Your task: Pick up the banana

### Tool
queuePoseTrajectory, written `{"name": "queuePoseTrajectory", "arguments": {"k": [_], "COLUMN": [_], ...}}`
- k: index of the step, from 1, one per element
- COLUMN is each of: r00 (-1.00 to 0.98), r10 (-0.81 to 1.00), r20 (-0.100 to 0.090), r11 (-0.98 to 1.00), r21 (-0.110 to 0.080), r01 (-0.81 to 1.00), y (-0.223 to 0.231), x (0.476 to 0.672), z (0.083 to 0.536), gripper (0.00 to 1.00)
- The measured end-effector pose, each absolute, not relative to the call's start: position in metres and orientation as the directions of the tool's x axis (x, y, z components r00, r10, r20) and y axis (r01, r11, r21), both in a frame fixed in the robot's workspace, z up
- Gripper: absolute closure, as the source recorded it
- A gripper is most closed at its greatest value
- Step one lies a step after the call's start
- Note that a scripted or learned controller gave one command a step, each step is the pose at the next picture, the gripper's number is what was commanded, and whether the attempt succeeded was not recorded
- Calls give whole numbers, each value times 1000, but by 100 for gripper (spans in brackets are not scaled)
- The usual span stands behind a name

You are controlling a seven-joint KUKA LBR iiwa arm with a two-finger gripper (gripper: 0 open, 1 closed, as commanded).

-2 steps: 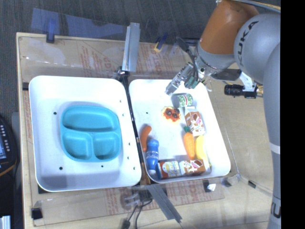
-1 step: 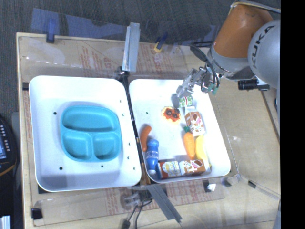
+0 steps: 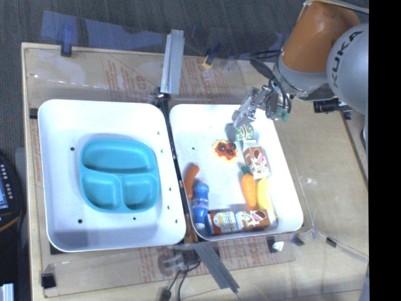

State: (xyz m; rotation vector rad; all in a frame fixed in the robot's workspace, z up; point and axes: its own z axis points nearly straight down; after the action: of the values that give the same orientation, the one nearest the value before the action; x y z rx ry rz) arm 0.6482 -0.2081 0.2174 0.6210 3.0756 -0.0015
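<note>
Cartons (image 3: pixel 241 220) line the right bin's (image 3: pixel 291 199) near wall. Banana (image 3: pixel 264 195) lies lengthwise beyond them, nearer than the gripper (image 3: pixel 241 129); jaws' state cannot be told.

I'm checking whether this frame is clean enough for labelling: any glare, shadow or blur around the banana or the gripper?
Camera view: even, soft lighting; mild glare on the glossy white right bin; the small yellow banana is sharp enough, though little and crowded by neighbours; the grey metal two-finger gripper looks slightly soft, its fingers hard to resolve.
</note>
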Motion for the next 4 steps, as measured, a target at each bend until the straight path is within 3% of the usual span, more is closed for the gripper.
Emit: {"name": "queuePoseTrajectory", "arguments": {"k": [2,4], "r00": [-922,-957], "r10": [387,291], "r20": [2,-5], "r11": [922,957], "r21": [-1,0], "r01": [387,291], "y": [-185,-181], "x": [640,650], "z": [217,215], "gripper": [100,100]}}
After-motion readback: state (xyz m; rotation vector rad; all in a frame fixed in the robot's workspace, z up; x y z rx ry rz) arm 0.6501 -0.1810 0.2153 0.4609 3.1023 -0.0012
